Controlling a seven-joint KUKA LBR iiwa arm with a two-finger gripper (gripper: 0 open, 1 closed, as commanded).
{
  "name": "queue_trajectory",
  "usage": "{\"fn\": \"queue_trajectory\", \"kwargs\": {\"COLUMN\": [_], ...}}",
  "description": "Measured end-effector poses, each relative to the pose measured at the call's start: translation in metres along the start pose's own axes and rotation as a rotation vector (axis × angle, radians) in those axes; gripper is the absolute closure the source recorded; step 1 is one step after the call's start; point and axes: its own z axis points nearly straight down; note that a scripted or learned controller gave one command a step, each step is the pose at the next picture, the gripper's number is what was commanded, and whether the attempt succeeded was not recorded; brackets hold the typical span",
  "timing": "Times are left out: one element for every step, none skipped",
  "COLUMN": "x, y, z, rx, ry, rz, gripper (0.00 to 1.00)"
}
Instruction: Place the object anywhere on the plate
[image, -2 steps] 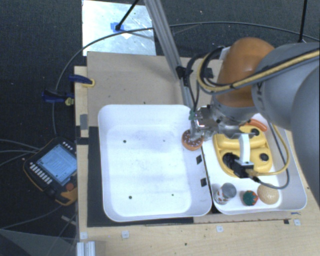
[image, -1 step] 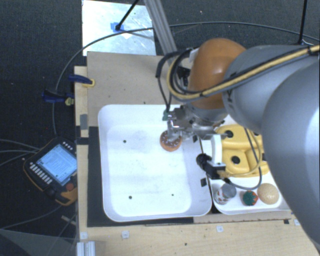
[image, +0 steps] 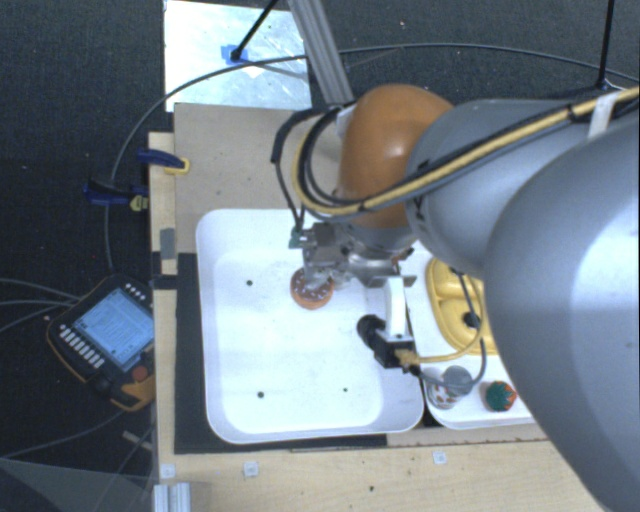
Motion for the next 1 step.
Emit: {"fn": "queue_trajectory", "kwargs": {"x": [-0.0026], "y": [0.0005], "z": [-0.0004], "rx": [0.000], "ry": [-0.001], "rz": [0.004], "gripper": [0.00]}}
